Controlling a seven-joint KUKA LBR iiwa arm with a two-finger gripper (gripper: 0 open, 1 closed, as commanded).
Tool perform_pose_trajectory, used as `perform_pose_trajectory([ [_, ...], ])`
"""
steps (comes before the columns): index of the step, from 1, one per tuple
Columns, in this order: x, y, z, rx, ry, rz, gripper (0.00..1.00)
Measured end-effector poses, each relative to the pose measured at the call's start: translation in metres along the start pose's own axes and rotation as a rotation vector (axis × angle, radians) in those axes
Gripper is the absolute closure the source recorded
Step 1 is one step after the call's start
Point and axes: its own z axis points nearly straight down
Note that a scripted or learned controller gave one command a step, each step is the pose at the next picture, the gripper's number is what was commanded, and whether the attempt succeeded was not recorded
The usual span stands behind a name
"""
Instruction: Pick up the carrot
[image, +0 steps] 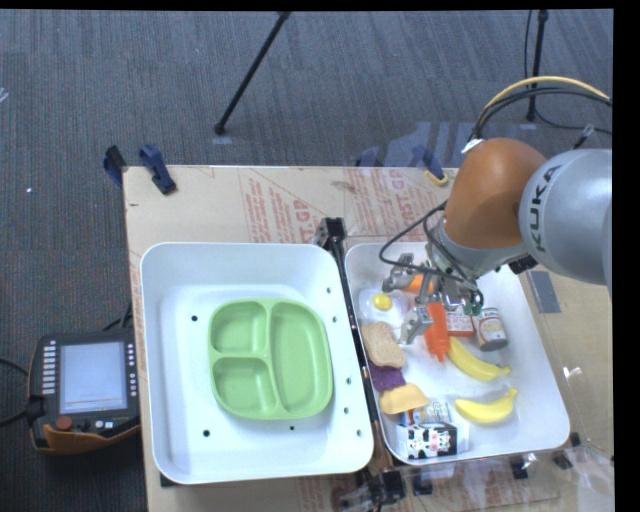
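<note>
1. While the arm (540, 205) reaches in from the right, you have the tool (432, 300) low over the right bin (545, 385), at its upper middle.
2. Look at the carrot (437, 330): it sits just below the tool, standing nearly upright with its tip pointing down, and its top seems to run up between the fingers. I judge the tool closed on it, narrowly open by the carrot's own width, though the wrist clutter makes the contact hard to read.
3. You can read the upright hang as a sign of grip; a loose carrot would more likely lie flat on the bin floor like its neighbours.
4. Note the crowding. A small can (490, 328) lies just to the right, a banana (474, 362) below it, a second banana (487, 407) nearer the front rim, and a slice of bread (382, 343) to the left. A milk carton (428, 438) sits at the front.
5. Mind those neighbours when you lift: a straight vertical rise is the safest course, since a sideways drag could knock the can or banana.
6. Keep the left bin (170, 400) in mind; it holds a green divided plate (270, 360), well apart from the work, and both bins rest on the tabletop (240, 205).
</note>
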Motion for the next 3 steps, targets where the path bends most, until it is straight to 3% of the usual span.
perform_pose_trajectory([
  [1, -0.002, 0.001, -0.012, 0.0, -0.007, -0.002, 1.0],
  [2, 0.052, 0.009, 0.002, 0.0, 0.005, -0.021, 1.0],
  [3, 0.048, 0.067, -0.106, -0.001, -0.006, 0.307, 1.0],
])
